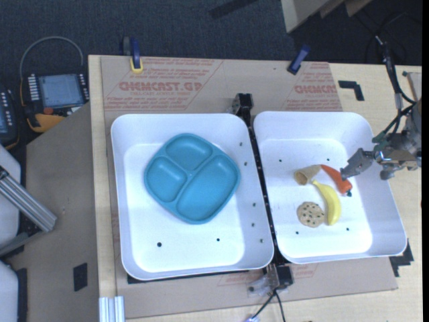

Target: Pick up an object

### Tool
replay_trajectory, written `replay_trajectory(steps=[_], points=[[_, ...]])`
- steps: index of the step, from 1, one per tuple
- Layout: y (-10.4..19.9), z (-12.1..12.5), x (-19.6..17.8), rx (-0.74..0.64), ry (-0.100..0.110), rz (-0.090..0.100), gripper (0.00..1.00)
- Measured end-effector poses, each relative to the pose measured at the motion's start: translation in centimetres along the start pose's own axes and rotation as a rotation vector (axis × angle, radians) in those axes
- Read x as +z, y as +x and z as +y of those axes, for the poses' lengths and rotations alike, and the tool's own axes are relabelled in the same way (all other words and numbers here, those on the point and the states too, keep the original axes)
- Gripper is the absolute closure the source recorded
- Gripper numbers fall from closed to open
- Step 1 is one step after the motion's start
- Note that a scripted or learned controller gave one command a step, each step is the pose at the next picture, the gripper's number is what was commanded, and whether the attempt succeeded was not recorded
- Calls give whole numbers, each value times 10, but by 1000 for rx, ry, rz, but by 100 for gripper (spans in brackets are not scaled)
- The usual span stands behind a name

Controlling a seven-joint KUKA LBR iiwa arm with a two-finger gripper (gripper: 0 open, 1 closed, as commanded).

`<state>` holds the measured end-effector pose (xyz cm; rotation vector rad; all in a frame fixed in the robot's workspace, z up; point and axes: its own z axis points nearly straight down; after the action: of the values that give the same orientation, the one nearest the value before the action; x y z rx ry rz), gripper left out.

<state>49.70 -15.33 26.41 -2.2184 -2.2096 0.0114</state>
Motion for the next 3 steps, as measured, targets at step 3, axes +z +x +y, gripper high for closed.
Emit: replay_trajectory(steps=[3], points=[[16, 4, 105, -4, -6, 1, 0]])
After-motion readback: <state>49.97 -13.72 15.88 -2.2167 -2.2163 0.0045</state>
